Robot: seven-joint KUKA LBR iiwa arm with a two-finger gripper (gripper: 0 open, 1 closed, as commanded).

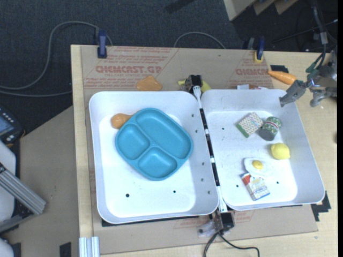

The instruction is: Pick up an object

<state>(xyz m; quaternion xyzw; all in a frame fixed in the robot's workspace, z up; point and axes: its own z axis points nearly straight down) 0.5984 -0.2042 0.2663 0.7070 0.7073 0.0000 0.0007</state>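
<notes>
The counter's brown board (pixel 161 63) carries red print, seemingly "CHEMCAST GP". The right bin (pixel 305 159) holds a patterned packet (pixel 250 124), a labelled can (pixel 269 128), a lemon (pixel 280 151), a fried egg (pixel 255 165) and a carton (pixel 257 187), all lettering unreadable. The claw (pixel 308 90) sits over that bin's far right corner; I cannot tell its state

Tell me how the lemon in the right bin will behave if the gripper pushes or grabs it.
The lemon looks rounded and smooth, so a push would probably roll it, perhaps toward the fried egg close beside it. Its curved skin may slip out of two fingers unless gripped centrally. It looks like a toy, so probably light and stiff.
</notes>
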